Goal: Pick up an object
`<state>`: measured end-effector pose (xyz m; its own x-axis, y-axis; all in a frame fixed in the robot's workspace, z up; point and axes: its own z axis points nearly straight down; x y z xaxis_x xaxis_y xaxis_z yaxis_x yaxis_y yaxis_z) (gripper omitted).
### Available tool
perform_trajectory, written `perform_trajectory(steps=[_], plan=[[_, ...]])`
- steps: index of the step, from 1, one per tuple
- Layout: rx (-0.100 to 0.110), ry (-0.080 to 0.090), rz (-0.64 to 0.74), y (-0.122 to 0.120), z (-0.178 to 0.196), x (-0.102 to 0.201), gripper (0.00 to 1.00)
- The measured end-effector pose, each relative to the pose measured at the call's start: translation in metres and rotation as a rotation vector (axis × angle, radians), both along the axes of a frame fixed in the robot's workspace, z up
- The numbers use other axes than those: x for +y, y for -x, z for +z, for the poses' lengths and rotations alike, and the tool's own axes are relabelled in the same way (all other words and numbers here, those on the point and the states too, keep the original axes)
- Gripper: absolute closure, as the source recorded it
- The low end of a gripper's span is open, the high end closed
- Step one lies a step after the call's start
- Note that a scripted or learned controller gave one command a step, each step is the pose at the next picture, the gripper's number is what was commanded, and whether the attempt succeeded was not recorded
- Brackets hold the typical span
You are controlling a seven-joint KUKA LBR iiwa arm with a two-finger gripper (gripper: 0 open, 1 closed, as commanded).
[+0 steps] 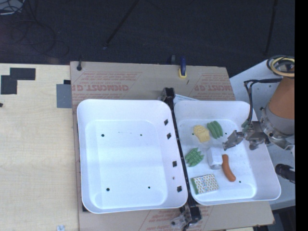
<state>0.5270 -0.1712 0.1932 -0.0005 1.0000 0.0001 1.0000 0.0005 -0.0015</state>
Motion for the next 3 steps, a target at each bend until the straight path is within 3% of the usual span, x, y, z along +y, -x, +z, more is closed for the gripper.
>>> perform_trajectory(steps=[1,2,3], plan=[[0.001,0.0,0.002,0.029,-0.11,0.071,0.0],[-0.01,0.007,-0.004,-0.012,-0.024,-0.011,0.0],[-0.018,0.004,0.001,0.011,-0.085,0.012,0.0]])
